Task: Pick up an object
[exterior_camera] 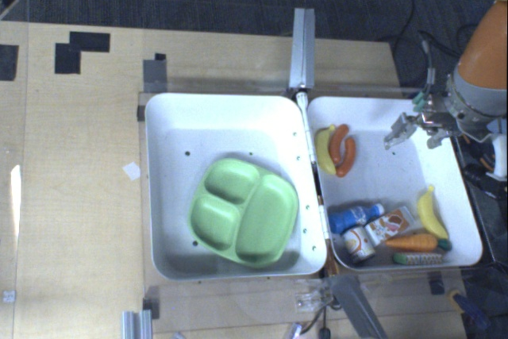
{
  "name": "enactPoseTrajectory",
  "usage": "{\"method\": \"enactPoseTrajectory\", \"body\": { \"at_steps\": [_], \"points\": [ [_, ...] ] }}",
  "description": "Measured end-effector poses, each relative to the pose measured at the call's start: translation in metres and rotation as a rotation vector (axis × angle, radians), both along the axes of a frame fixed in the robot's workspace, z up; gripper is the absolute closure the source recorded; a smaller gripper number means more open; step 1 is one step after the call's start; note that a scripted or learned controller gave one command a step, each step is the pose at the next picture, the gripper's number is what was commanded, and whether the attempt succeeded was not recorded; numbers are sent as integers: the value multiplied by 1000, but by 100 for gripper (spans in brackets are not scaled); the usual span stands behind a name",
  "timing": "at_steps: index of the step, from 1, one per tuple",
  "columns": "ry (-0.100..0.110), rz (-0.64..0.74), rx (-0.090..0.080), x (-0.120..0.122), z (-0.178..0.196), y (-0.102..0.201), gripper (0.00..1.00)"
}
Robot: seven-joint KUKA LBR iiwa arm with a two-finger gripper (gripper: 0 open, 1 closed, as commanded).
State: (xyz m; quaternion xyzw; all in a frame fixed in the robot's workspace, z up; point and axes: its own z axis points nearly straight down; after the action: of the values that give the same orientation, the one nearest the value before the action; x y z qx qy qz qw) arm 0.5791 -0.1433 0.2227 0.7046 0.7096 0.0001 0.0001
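My gripper (415, 136) hangs over the upper right part of the right bin (468, 250), open, with nothing between its fingers. A red sausage (343, 148) lies beside a yellow banana (323, 152) at the bin's upper left, well to the left of the gripper. Along the bin's front edge lie a blue bottle (354, 216), a small printed carton (381, 229), an orange carrot (413, 242) and a second banana (431, 212). These are all apart from the gripper.
A green divided plate (244, 210) fills much of the left bin (163, 171). A metal post (302, 52) stands behind the wall between the bins. The arm's orange band (486, 52) sits at the right edge.
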Motion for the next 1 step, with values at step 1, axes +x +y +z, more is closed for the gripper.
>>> {"method": "enactPoseTrajectory", "body": {
  "at_steps": [1],
  "points": [
    [-1, 5, 0, 2, 9, 1, 100]
  ]
}}
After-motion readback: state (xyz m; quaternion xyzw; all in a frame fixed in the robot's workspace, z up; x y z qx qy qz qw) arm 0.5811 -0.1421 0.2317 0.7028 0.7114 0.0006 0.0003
